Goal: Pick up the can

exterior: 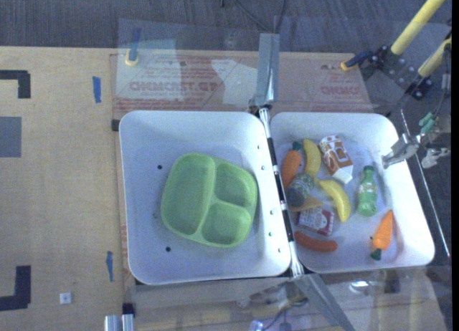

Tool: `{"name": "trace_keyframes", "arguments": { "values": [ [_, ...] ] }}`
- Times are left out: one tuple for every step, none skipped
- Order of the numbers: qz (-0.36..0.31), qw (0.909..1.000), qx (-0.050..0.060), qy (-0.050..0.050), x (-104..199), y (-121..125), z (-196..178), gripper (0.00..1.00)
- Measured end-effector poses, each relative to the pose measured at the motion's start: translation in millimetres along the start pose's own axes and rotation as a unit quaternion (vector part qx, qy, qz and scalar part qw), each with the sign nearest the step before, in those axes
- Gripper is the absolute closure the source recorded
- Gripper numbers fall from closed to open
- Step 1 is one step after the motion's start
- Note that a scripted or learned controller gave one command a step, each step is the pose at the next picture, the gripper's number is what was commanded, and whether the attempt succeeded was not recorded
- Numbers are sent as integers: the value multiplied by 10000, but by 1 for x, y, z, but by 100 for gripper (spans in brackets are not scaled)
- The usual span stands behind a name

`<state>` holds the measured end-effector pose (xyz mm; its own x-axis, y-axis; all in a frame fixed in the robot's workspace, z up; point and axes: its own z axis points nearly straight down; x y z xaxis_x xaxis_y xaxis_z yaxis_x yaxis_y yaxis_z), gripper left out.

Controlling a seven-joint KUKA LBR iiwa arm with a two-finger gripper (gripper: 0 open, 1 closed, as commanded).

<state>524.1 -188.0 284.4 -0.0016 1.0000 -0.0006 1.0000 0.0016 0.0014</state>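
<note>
Camera view puts the gripper [410, 149] at the right rim of the right-hand white bin [401, 127], hovering over the edge with nothing between its fingers; whether they are spread or closed I cannot tell. I take the task's can to be the small red-and-white labelled can [316, 219] lying on its side low in that bin, touching the curved yellow plastic banana [336, 198] above it and the red sausage-shaped toy [315, 243] below it. From the gripper it lies leftward and toward the camera, beyond the green plastic bottle [366, 190]. Its long axis seems to run roughly left to right, though I judge that loosely.
</note>
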Motion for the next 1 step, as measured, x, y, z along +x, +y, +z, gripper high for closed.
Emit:
{"name": "trace_keyframes", "arguments": {
  "values": [
    [465, 9989, 7, 5, 42, 3, 123, 0]
  ]
}}
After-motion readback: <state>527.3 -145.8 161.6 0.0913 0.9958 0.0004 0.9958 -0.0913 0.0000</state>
